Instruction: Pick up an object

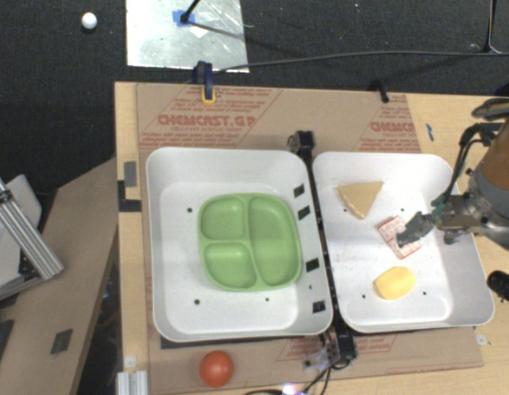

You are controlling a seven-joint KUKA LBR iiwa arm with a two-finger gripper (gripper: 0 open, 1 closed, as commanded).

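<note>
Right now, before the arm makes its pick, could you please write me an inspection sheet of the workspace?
Surface: brown bench board with red print, bearing the left bin and the right bin side by side.
Job's things: right bin holds a tan wedge, a small red-patterned packet and a yellow lump; left bin holds a green divided plate.
Clutter: orange ball on the board's front edge; white ball on the dark floor.
Gripper: gripper low over the packet; a hold cannot be confirmed.
Cables: thin black cable behind the board.
Surroundings: shiny sheet, metal rail.
</note>
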